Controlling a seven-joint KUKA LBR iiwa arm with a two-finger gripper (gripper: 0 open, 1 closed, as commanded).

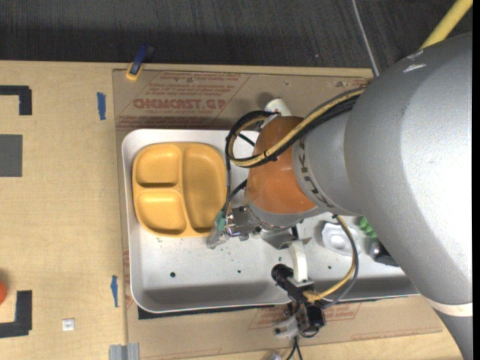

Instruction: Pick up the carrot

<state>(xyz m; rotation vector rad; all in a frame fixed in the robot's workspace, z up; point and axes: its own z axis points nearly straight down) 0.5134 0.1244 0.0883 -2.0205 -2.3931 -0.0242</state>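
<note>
Hand: the hand [225, 229] is hovering low over the white bin [187, 287], just beside the right rim of the yellow divided plate [178, 187]; whether it is released or clenched, I cannot tell.
Carrot: I am not making out a carrot for certain anywhere in the bin; if it is there, it is probably lying under the arm [360, 156], so its direction from the hand and its long axis cannot be told.
Arm: the grey arm with its orange band [279, 172] is covering the bin's right half.
Surface: the bin floor is showing bare and smooth toward its near edge.
Room: the plate is crowding the hand on its left; the near side is looking freer.
Bench: brown board is lying around the bin.
</note>
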